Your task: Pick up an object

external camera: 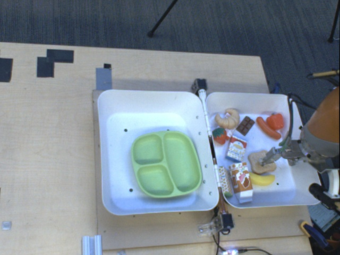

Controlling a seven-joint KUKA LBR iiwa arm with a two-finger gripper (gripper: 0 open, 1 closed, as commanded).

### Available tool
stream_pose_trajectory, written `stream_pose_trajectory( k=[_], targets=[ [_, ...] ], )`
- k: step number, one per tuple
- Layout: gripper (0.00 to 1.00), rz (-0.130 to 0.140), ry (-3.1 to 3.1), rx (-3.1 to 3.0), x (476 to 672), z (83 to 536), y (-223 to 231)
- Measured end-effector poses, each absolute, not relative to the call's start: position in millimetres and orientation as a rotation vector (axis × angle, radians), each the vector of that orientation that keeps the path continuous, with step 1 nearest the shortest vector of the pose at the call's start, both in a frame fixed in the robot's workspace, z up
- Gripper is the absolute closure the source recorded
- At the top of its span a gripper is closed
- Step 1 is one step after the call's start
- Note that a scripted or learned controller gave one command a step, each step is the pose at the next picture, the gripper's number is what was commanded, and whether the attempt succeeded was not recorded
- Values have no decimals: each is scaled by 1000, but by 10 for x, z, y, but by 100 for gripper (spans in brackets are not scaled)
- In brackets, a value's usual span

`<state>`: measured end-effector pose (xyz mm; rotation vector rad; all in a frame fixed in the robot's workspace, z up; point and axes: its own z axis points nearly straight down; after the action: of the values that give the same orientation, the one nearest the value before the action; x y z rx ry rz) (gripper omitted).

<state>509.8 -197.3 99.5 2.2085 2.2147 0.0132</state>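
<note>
Camera view: a pale wooden desk carries two shallow white plastic bins side by side. The left bin holds a light green, rounded plastic plate with three compartments, lying flat near its middle. The right bin holds a cluster of small toy foods: a tan, knotted pastry piece; a dark brown ridged chocolate square; a red-orange sausage-shaped piece touching a red-orange lumpy item whose form is hard to make out; a small red and green piece at the bin's left wall; a white and blue printed carton; a white and orange printed carton lying tilted; a yellow banana; and a beige, rounded bread-like slice just above the banana.

The grey arm with its orange band enters from the right and is cut off by the frame edge. Its gripper sits low over the right bin, the tip at the right edge of the beige slice, apparently touching it. The metal parts there are small and blurred, so whether the gripper is apart, together or clamped on anything cannot be told. A black tripod leg crosses the dark carpet above the desk.
</note>
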Motion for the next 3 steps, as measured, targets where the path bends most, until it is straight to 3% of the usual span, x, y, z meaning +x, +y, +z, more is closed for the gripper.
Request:
stream_pose_trajectory(
  k=[1,2,3],
  targets=[
    [100,17,2215,2205,5114,1104,-1969],
    [0,17,2215,2205,5113,1103,-1969],
    [0,11,2213,2207,4909,885,-1199]
  ],
)
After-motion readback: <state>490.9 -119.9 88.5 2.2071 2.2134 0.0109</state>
